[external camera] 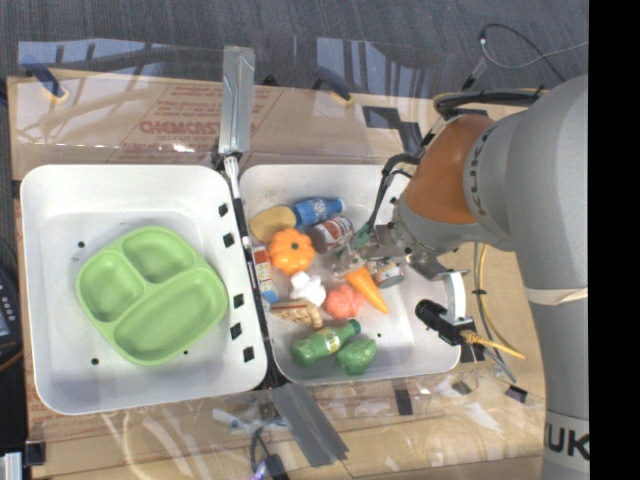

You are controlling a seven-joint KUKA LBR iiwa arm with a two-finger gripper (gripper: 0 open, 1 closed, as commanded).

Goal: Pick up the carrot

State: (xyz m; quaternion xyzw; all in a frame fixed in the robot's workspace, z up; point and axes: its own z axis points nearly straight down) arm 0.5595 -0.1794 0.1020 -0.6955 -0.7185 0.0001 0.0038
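Observation:
The carrot, a short orange cone, lies in the right bin with its thick end up-left and its tip pointing down-right. My gripper hangs low over the bin, directly above the carrot's thick end and touching or nearly touching it. The grey wrist and orange band rise up to the right. The gripper body hides the spot where it meets the carrot.
Crowded beside the carrot are a pink ball, white piece, orange pumpkin, dark can, blue bottle, yellow lump, green bottle and green pepper. The left bin holds a green divided plate.

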